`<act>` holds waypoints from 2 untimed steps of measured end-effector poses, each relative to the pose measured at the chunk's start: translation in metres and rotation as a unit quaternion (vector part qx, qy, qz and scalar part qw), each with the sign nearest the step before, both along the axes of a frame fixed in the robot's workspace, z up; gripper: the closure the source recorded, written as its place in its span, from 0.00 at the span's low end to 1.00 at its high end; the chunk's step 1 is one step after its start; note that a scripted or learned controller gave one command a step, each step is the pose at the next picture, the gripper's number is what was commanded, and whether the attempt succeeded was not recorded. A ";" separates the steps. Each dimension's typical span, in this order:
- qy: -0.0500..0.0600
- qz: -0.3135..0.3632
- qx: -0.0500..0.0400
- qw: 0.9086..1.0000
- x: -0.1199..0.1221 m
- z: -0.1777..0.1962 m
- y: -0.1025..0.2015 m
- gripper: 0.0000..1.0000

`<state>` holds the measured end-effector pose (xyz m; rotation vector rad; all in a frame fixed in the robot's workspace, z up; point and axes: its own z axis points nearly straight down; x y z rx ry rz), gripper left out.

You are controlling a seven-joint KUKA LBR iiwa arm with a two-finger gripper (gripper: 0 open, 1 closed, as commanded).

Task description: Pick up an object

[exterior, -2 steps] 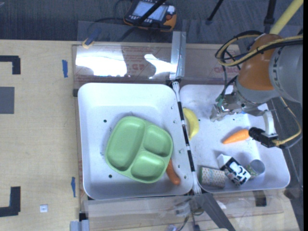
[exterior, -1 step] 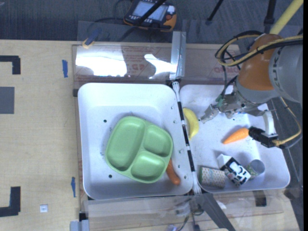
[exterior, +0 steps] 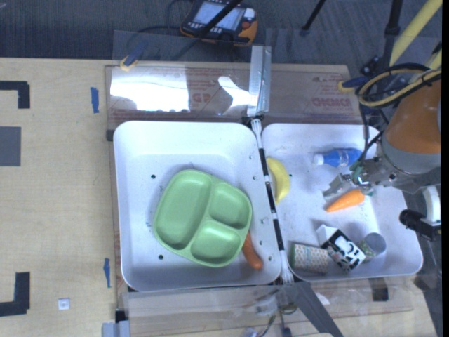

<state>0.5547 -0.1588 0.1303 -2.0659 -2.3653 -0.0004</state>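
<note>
Pale wooden bench (exterior: 56,188) bears two white bins (exterior: 133,209) above dark carpet (exterior: 70,12).

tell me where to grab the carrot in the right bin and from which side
Grip the carrot across its thicker middle, coming straight down from above. It lies flat on the right bin's floor, long axis roughly left-right, so fingers should close across its width. The gripper is already close.

I log: pale green divided plate (exterior: 202,217) and an orange carrot (exterior: 252,253) in the white left bin (exterior: 133,188); yellow banana (exterior: 279,177), orange carrot (exterior: 345,201), blue-and-white bottle (exterior: 338,158), black-and-white patterned box (exterior: 346,250), speckled cup (exterior: 311,258) in the white right bin (exterior: 400,258).
</note>
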 end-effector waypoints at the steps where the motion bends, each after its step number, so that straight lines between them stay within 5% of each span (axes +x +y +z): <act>1: -0.003 -0.004 -0.001 1.000 -0.026 -0.044 -0.036 0.00; 2: -0.003 -0.050 0.004 0.999 -0.023 -0.043 -0.040 0.00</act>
